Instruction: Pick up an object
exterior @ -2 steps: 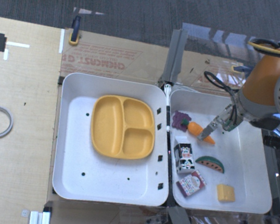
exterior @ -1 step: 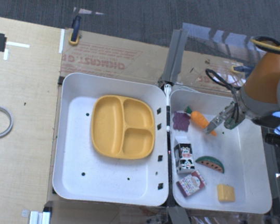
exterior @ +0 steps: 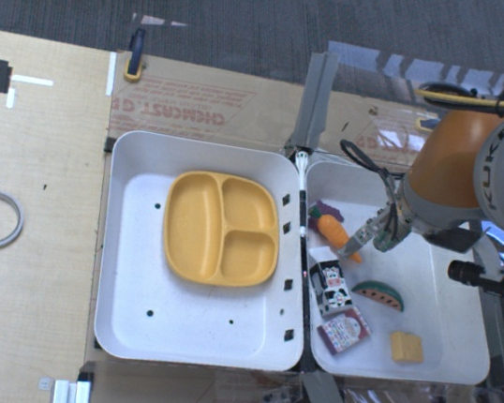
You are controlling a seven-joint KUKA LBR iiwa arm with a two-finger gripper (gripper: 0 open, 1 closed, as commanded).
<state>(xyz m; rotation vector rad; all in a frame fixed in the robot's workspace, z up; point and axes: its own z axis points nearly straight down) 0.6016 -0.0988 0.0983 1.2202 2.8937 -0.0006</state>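
You've got a yellow divided plate (exterior: 223, 229) in the white left bin (exterior: 121, 251), plus an orange carrot (exterior: 331, 228) and green-and-red watermelon slice (exterior: 379, 295) in the right.

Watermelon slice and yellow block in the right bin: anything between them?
No. In the camera view, only bare white bin floor separates the watermelon slice from the yellow block; they lie apart, not touching.

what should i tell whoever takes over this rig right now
Tool: low in the right bin, by the carrot; whether it grips anything cannot be told.
Right bin also holds a watermelon slice, a yellow block, a red packet and a black-and-white item.
Left bin: yellow divided plate.
Done: nothing visibly lifted.
Left: grasp one object and lift it.
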